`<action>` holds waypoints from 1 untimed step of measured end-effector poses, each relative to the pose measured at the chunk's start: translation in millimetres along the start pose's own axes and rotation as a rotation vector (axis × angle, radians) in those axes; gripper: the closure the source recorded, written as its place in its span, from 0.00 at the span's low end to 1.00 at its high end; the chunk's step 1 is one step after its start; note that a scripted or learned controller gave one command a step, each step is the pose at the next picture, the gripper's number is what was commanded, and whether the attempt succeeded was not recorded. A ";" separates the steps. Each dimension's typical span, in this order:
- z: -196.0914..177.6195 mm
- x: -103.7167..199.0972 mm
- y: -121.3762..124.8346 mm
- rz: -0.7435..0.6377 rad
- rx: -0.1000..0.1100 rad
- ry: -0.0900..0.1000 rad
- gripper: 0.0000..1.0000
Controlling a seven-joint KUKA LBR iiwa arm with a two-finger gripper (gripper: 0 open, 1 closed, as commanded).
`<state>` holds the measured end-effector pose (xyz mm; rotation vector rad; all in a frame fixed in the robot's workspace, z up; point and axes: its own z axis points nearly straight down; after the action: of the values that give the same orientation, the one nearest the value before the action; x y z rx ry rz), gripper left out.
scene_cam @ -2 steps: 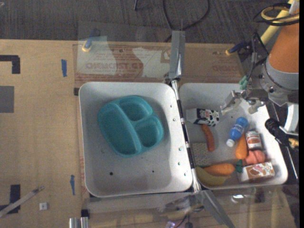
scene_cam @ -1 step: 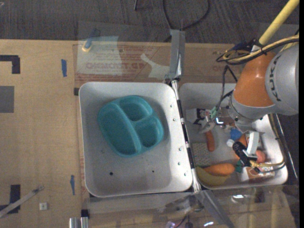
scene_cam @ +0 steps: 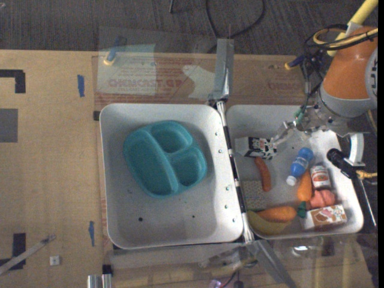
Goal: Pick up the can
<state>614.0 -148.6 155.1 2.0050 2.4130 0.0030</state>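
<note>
Camera view: we look down on both bins, arm in from the right.
Left bin: shallow white plastic bin (scene_cam: 120, 221), holds a teal divided plastic plate (scene_cam: 165, 158), tilted in plan.
Right bin: shallow white plastic bin (scene_cam: 243, 120), crowded w/ small items.
Arm: grey KUKA arm w/ orange band (scene_cam: 348, 71), over right bin's upper right corner.
Gripper: two-finger gripper (scene_cam: 277, 144) reaching down-left, near a small black-and-white carton (scene_cam: 255, 146); can't tell if apart or together, nothing seen held.
Yellow banana: (scene_cam: 261, 222) at right bin's front edge, touching an orange carrot-shaped toy (scene_cam: 277, 213).
Blue bottle: small blue plastic bottle w/ white band (scene_cam: 299, 165), lying tilted mid-bin.
Sausage: reddish-brown sausage-shaped toy (scene_cam: 264, 174), below the carton.
Can: small red-and-white labelled can (scene_cam: 320, 177), just right of the bottle, well apart from gripper, pink round toy (scene_cam: 324, 198) just below.
Risk: we judge gripper is nearer the carton than the can, so may grab wrong item; tight neighbours could block fingers or let the round can slip.
</note>
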 end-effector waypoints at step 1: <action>67.6 -49.4 46.2 -0.021 0.001 0.000 0.00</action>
<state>668.8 -188.8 87.8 1.9802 2.4343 0.0027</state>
